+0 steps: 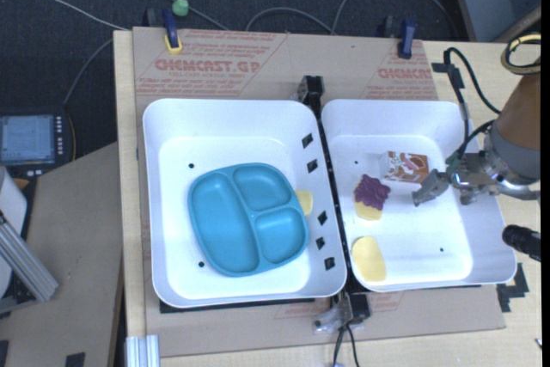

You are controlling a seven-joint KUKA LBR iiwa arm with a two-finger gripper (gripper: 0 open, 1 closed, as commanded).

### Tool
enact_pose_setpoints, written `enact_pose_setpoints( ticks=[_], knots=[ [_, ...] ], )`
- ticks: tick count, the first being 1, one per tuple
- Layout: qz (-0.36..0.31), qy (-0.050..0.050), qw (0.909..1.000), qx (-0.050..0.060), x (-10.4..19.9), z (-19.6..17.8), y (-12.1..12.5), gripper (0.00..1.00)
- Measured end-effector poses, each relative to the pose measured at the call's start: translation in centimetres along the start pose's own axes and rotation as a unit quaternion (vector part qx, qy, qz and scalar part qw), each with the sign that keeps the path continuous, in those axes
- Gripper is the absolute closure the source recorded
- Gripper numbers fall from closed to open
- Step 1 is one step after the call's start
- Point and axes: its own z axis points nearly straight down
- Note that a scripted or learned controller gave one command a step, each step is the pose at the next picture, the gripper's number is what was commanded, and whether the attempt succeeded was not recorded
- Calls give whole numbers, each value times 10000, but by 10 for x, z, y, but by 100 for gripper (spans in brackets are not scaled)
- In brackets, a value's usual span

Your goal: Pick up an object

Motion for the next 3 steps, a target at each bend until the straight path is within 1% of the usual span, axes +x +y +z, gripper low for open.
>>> enact_pose_setpoints(
  ticks=[2,3],
  knots=[
    [-4,2,10000,-8,-4,93,-5,0],
    [-4,-4,10000,-37,-4,79,-4,100]
  ],
)
